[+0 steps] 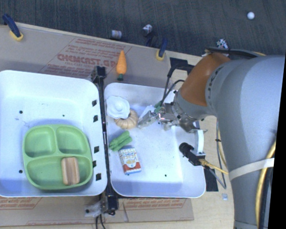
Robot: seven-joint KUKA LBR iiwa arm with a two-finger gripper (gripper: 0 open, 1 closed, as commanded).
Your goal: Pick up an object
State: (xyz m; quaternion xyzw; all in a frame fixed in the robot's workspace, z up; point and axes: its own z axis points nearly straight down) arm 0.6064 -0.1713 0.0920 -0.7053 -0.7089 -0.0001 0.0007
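My end effector hangs low in the right bin; open or closed, I cannot tell. Croissant lies just beside its tip, touching a white cup-like piece: looks light, rigid toy plastic, curved and slick, so pinch across its fat middle. Green bean pods and small carton lie nearer the front.

Two white bins sit on a tan cardboard sheet printed with red lettering; the left one holds a pale green divided plate carrying a brown hot dog. The right bin shows a white cup, a golden croissant, green beans and a small carton (orange and white, blue edge). An orange carrot lies on the cardboard, and the arm is grey with an orange band.
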